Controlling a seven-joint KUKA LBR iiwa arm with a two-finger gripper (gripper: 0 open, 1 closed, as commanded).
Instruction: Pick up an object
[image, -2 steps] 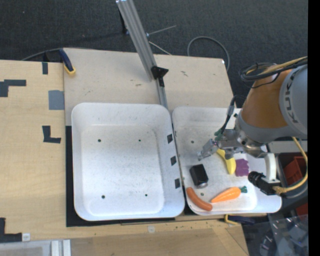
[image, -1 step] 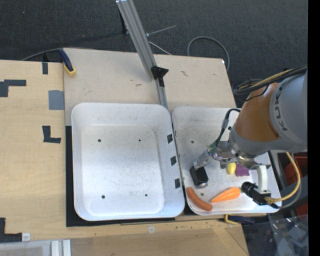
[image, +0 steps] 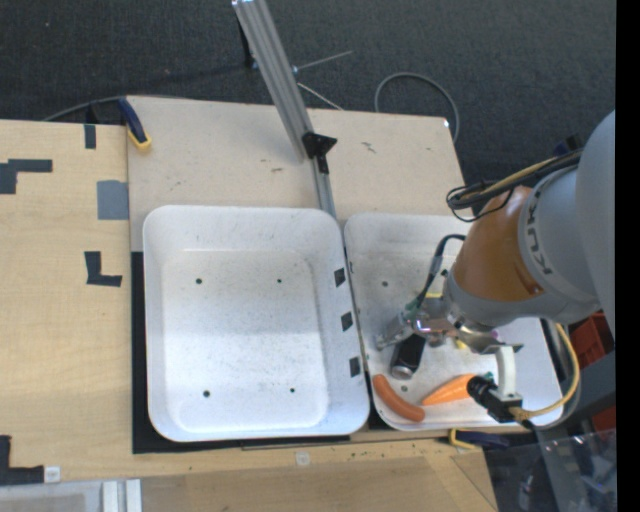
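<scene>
I see the arm (image: 520, 250) reaching over the right bin (image: 385, 250), its pincer (image: 408, 345) low near the bin's front. I cannot tell how the pincer stands. A small dark object (image: 405, 357) sits right under it. Just in front lie a sausage (image: 397, 399) and a carrot (image: 448, 391), close together by the bin's front rim. The left bin (image: 170, 300) sits alongside on the bench (image: 60, 300).

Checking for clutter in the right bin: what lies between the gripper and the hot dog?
A small dark cylinder lies there, just below the gripper and above the hot dog, in the camera view.
</scene>
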